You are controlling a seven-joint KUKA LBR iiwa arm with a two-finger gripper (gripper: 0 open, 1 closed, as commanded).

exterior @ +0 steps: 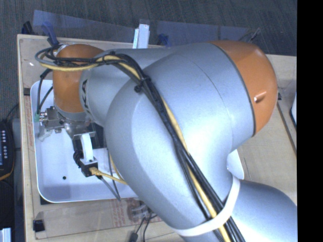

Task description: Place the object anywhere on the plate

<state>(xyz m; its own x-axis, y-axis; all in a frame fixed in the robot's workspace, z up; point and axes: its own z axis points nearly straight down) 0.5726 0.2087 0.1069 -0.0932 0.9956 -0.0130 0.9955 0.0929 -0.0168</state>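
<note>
Arm (192, 125): grey with an orange band, reaching in from the right and covering most of the bench (282, 135).
Gripper (47, 119): over the left part of the white bin (55, 188), near its left wall. Whether it is released or clenched cannot be told.
Object: its look, its place and where it lies relative to the gripper cannot be told.
Small dark speck (64, 177): on the bare bin floor, nearer the camera than the gripper and apart from it.
</note>
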